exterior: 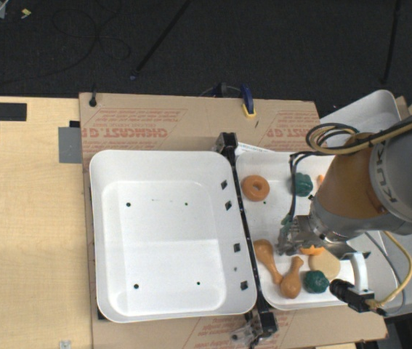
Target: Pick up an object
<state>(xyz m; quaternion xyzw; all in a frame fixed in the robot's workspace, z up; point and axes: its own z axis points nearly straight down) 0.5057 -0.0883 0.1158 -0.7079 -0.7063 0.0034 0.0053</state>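
End effector [291,240] low over right bin [264,211], near orange ring [255,188]

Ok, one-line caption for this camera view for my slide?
Arm's tool low over right bin beside tan drumsticks, donut and green pieces.

A robotics lab — a grey arm [380,187] over two white bins [111,195] on a cardboard-lined bench [155,126], cables [118,35] trailing across dark floor.
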